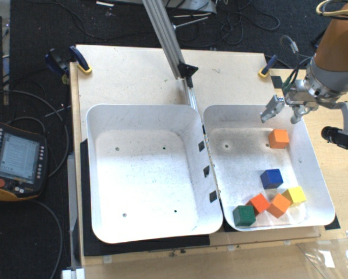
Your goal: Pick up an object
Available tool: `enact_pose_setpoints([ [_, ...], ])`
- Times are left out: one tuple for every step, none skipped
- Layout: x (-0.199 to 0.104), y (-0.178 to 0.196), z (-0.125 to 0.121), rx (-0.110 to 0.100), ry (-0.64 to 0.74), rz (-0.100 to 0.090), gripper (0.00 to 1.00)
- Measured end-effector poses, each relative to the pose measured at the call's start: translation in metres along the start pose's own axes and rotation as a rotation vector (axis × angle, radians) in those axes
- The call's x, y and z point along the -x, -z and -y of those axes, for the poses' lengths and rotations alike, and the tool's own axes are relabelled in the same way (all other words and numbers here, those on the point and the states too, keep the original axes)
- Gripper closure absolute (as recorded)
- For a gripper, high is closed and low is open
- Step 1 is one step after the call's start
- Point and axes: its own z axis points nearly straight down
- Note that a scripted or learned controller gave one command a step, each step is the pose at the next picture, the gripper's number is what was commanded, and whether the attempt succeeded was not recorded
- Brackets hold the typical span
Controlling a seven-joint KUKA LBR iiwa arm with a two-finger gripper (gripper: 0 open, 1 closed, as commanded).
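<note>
At the far left, on the dark floor, a teach pendant point(15, 160) is lying with its screen lit. Beside it the bench point(133, 74) is carrying two shallow white bins. The left bin point(104, 121) is showing only its bare, speckled floor. A slanted aluminium bar point(165, 31) is coming down from the top and is ending at the place where the two bins are meeting.

The right bin point(232, 121) is holding all the objects. Going from left to right along its near edge, a green block point(244, 215) is sitting in the corner, then a red-orange block point(259, 203) just beside it, then an orange block point(278, 205) that seems to be touching a yellow block point(296, 195). A blue block point(271, 178) is standing a little behind this group. One more orange cube point(279, 138) is lying apart from the others, near the far right wall of the bin.

The gripper point(284, 113) is hanging above the far right corner of this bin, just behind the lone orange cube. Its two fingers are spread wide and nothing is between them.

So I judge that the task is only beginning: no block is being held or lifted yet. The lone orange cube is looking like the nearest candidate. What is left is to come down over a block, to close on it and to raise it.
</note>
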Motion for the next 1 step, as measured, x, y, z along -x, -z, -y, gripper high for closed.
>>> enact_pose_setpoints([
  [0.0102,-0.1012,0.0111,-0.001,-0.004,-0.001,0.00],
])
